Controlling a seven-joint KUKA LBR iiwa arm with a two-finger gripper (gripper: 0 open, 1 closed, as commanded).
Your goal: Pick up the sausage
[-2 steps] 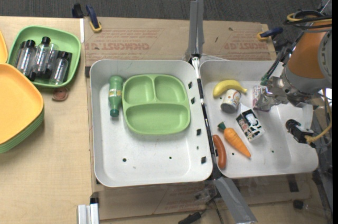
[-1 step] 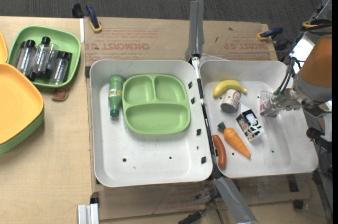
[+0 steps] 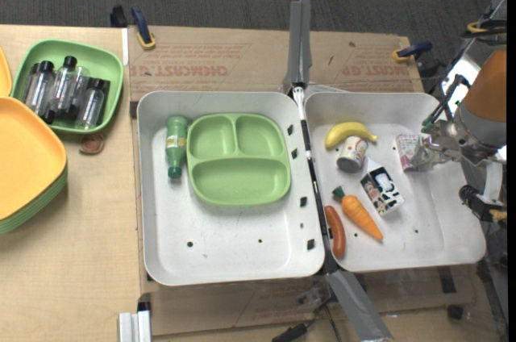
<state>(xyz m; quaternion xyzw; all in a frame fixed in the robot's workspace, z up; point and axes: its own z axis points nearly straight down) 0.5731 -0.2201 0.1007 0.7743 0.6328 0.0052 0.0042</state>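
Sausage [image 3: 334, 231] lies untouched at the right bin's [image 3: 451, 252] front-left edge, beside the carrot [image 3: 361, 217]; the gripper [image 3: 427, 151] hovers near the far-right edge. Approach looks unstarted; next comes a reach across.

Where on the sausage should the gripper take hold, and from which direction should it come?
Probably at the middle of the sausage, coming straight down from above. It lies flat and lengthwise close along the left wall of the right bin, so the fingers should close across its narrow width. The wall side looks tight; the carrot lies near on the other side.
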